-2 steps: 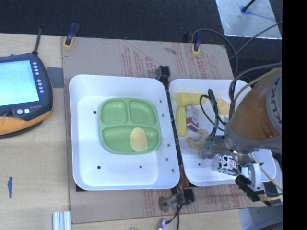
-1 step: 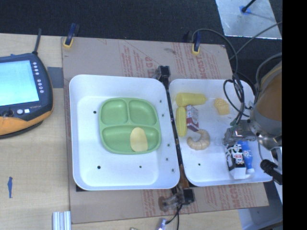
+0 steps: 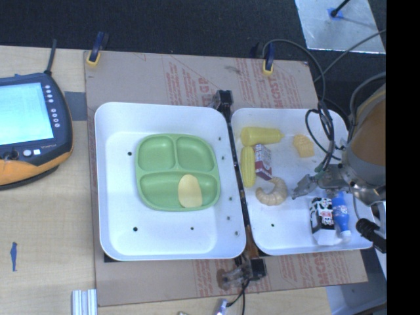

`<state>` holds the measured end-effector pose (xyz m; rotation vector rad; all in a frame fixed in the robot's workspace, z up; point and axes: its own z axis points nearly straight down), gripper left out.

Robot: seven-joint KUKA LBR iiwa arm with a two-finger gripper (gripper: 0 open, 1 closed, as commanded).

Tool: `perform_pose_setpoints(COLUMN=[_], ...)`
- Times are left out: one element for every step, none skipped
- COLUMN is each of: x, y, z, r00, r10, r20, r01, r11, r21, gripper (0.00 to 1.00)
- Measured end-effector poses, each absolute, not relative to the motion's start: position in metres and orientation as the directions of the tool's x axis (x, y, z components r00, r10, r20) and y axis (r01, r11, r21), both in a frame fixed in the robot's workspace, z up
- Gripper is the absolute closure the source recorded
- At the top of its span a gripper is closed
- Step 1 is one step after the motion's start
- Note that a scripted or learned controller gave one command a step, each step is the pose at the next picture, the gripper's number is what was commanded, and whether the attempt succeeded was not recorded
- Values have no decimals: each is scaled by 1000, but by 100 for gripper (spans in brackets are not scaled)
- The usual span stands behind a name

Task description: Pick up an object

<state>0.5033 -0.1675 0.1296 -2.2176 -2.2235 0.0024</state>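
Gripper [image 3: 307, 186] sits low over the right bin [image 3: 282, 241], fingers look spread with nothing between them. Croissant [image 3: 273, 192] lies just beside it at 9 o'clock. Small carton [image 3: 322, 215] and blue-white tube [image 3: 341, 216] at 5 o'clock. Yellow chunk [image 3: 303, 146] at 12 o'clock; two yellow pieces [image 3: 260, 136] and red-white packet [image 3: 263, 161] at 10 o'clock. Left bin [image 3: 118, 228] holds green divided plate [image 3: 176, 170] with pale yellow oval [image 3: 189, 191] in its lower compartment.
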Motion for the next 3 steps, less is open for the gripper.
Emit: perform_pose_setpoints(x=[607, 576, 632], y=[-158, -177, -212], z=[91, 92, 127], r00=[-4, -2, -5], r10=[1000, 1000, 1000], r20=[1, 1, 0], r01=[1000, 1000, 1000], r11=[4, 2, 5], r21=[-3, -3, 0], gripper=[0, 0, 0])
